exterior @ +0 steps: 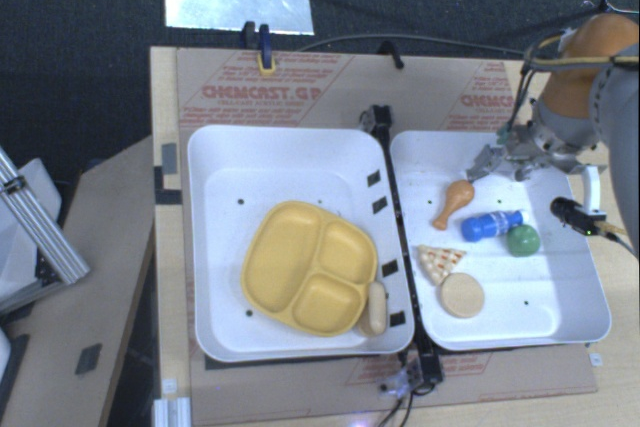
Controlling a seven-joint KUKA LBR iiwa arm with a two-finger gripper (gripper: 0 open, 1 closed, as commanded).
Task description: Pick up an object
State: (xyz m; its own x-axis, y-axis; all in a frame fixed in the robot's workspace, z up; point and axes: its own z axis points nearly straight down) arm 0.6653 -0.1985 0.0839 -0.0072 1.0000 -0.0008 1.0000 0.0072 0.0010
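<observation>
the bench (pixel 170 245) carries two shallow white bins side by side. the left bin (pixel 230 165) holds a yellow compartment tray (pixel 300 260) with a small beige roll (pixel 376 307) lying against the tray's near right corner. the right bin (pixel 560 315) holds the pickable items, grouped near its middle: a round tan disc (pixel 462 295), a patterned wedge (pixel 440 260) just beside it, a blue bottle (pixel 491 224) lying on its side with a green ball (pixel 522 240) touching its right end, and an orange drumstick (pixel 453 201) above them. the arm (pixel 590 75) reaches in from the right, and the tool (pixel 497 158) hangs over the far part of the right bin, close above the drumstick and holding nothing; whether it stands apart or together cannot be told from here. in my judgement the drumstick is the nearest candidate. a sound grasp would straddle its narrow shaft across the long axis, descending straight and clear of the bottle.
</observation>
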